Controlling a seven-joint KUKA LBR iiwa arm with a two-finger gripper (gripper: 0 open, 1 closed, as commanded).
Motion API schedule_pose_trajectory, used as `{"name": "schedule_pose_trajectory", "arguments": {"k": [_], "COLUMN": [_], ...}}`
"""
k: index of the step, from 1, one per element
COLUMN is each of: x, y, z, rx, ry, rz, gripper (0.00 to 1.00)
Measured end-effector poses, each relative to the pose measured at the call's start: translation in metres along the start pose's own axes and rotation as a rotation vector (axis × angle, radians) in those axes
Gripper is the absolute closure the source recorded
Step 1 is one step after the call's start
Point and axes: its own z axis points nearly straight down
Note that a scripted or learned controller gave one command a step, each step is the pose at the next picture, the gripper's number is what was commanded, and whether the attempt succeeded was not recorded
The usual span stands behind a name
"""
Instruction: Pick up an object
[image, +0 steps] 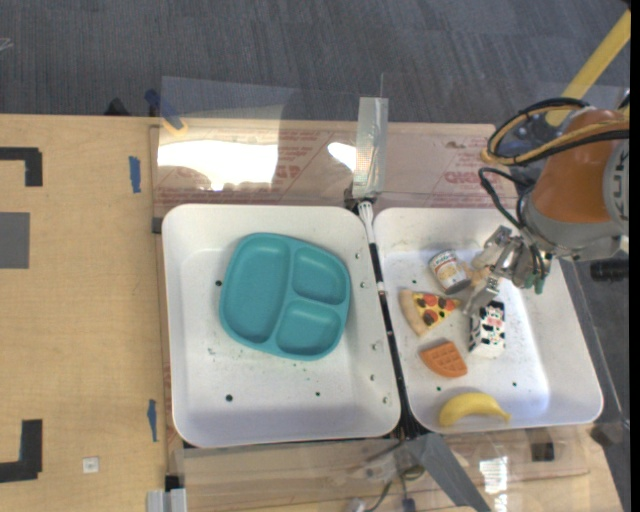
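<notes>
- A tan wooden bench (80, 300) stands on a dark grey floor, with clear plastic sheeting taped along its far side behind two shallow white bins.
- The left bin (190, 390) holds a teal divided plate (285, 295) with three compartments, lying flat near the bin's middle.
- The right bin (560, 385) holds five small things: a small jar (446, 268) with a pale label near the far side, a toy pizza slice (428, 309) just below it, an orange cracker-like piece (444, 359) nearer still, a black-and-white toy cow (489, 327) to the right of the pizza, and a yellow banana (473, 408) by the near rim.
- The arm, with its orange band (572, 182) and looped black cables, reaches in from the right over the right bin's far corner.
- The gripper (487, 281) hangs low in the right bin, its metal fingers (497, 243) angled down and to the left.
- The jar lies just left of the fingertips, the cow just below them, the pizza slice a little further left.
- Whether the gripper is spread or clenched cannot be told, and nothing shows between its tips.
</notes>
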Motion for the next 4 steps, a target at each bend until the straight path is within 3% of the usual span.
{"name": "schedule_pose_trajectory", "arguments": {"k": [1,2,4], "x": [0.0,-0.015,-0.02], "y": [0.003,-0.04,-0.037], "z": [-0.009,0.006,-0.02], "rx": [0.0,0.001,0.001], "ry": [-0.001,0.001,-0.019], "rz": [-0.004,-0.343,-0.345], "gripper": [1.0,1.0,1.0]}}
